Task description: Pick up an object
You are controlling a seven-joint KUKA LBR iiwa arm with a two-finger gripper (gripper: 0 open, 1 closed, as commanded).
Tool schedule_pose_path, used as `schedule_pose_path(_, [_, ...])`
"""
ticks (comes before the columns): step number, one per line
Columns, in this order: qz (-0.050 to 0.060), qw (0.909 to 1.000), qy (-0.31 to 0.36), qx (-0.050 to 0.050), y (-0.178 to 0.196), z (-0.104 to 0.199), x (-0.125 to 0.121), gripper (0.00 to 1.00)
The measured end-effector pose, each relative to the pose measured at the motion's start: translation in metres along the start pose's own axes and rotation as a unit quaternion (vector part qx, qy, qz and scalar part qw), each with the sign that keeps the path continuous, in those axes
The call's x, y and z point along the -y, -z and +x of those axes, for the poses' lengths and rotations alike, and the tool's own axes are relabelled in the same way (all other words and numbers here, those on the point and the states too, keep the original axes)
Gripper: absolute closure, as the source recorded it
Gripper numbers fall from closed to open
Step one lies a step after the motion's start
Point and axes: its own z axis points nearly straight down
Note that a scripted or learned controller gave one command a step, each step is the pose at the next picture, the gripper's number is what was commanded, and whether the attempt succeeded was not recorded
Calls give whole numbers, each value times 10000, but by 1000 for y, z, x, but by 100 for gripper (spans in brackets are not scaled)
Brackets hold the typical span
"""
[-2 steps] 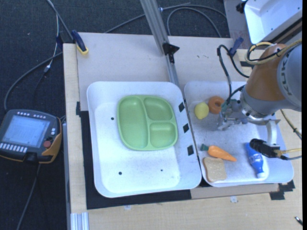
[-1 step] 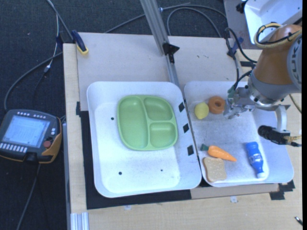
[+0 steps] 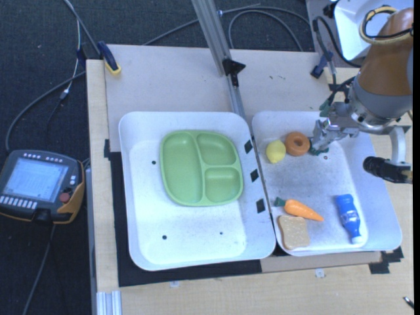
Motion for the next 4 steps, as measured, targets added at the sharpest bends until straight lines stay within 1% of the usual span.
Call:
schedule_pose_path(1, [18,10000,-5,-4,16,0,-1,100])
schedule_pose_path(2, [48,10000,11,-16,4,48,3,100])
schedule_pose_path(3, [53,10000,16,-21,-7,99,10,100])
schedule_pose_path(4, [50,10000,20,-20,3,155,26,100])
